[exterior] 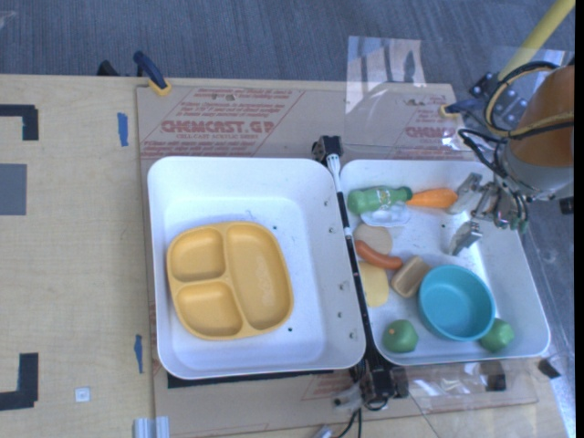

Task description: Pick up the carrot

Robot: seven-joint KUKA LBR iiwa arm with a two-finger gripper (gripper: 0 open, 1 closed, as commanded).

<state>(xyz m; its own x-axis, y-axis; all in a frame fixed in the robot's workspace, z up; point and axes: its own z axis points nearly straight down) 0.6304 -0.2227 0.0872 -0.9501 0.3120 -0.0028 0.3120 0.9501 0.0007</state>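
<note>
A: Where does the hand [476, 215] sit, and what is it doing?

B: It hangs over the right bin [529, 290]. Nothing lies between its fingers; whether they are spread or closed, I cannot tell.

A: And the carrot [432, 199]?

B: Just to the hand's left, lying flat near the bin's far wall, its tip next to a green bottle [377, 198]. So I judge the pick not yet done: reach, close and lift are all left.

A: What else, going outward?

B: Below the hand, a blue bowl [456, 302]; further left, a sausage [378, 255]; well away in the left bin [182, 190], a yellow tray [230, 279].

A: Any writing?

B: Red print on the cardboard [228, 121] beyond the bins, too blurred to read surely.
</note>
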